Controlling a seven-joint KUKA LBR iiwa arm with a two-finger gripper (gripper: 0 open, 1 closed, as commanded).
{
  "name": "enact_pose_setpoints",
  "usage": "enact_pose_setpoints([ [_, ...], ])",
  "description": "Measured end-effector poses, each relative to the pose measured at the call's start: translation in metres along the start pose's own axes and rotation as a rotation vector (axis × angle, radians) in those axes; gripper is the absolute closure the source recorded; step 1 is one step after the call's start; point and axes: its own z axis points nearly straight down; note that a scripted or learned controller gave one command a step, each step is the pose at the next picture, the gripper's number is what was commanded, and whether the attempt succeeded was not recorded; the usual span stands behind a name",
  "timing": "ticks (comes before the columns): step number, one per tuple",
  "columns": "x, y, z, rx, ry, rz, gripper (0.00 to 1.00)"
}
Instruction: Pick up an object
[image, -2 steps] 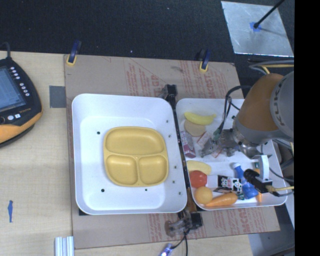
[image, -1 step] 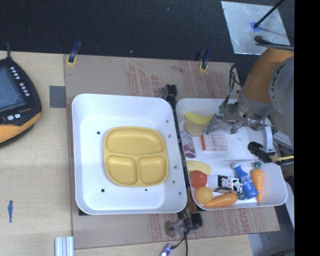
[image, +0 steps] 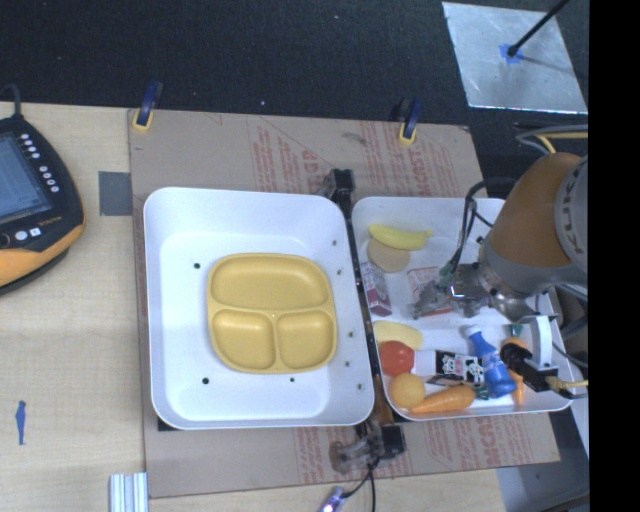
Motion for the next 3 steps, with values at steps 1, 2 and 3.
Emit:
enact_pose_setpoints([
  [1,0.006,0.021,0.0,-0.002,-0.001,-0.001,0.0],
  [2,0.005,0.021,-0.01,0.001,-0.002,-0.003,1.0],
  [3,0.083,0.074,-0.101,-0.004,0.001,0.001,1.0],
])
